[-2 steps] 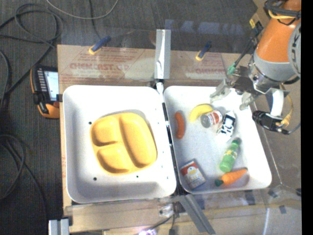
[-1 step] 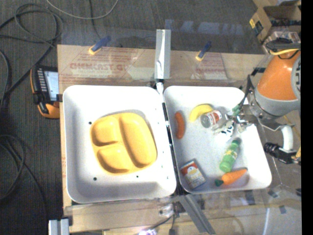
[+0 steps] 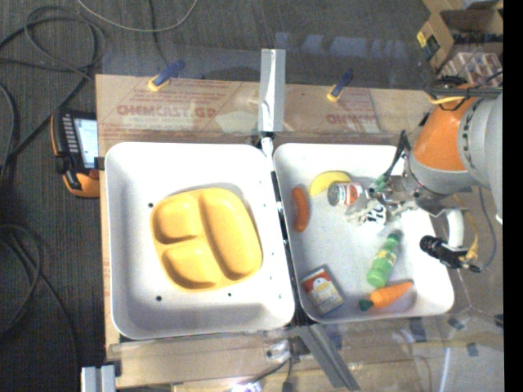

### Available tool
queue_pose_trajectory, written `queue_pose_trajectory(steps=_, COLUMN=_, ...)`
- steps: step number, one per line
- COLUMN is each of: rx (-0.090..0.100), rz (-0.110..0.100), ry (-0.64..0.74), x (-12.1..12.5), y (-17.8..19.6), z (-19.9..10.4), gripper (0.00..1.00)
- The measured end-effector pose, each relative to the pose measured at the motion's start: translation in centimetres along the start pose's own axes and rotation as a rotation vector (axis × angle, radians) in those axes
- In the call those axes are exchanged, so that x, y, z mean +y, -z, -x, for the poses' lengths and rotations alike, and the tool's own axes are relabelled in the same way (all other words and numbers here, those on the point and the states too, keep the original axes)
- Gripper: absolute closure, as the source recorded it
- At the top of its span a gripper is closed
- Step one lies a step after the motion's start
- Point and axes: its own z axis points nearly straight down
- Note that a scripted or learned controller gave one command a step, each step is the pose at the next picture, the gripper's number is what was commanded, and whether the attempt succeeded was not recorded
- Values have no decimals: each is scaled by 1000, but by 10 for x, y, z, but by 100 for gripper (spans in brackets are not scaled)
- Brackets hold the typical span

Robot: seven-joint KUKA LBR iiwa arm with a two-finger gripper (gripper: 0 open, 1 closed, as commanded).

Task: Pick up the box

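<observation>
The box (image 3: 323, 290) is small, grey-sided with a red and white label, and lies flat near the front edge of the right bin (image 3: 425, 309). My gripper (image 3: 376, 207) hangs over the back middle of that bin, well behind and to the right of the box and apart from it. It sits right beside a small can (image 3: 345, 194). The grey arm with its orange band (image 3: 441, 141) reaches in from the right.
In the right bin, a carrot (image 3: 386, 295) lies just right of the box and a green bottle (image 3: 384, 260) stands between box and gripper. A yellow fruit (image 3: 325, 181) and a sausage (image 3: 301, 208) lie at the back left. The left bin (image 3: 122, 170) holds a yellow divided tray (image 3: 208, 237).
</observation>
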Motion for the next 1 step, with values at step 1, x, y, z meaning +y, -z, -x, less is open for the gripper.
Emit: queue_pose_trajectory(steps=1, rx=16, rz=-43, ry=-166, x=62, y=-4, z=8, gripper=0)
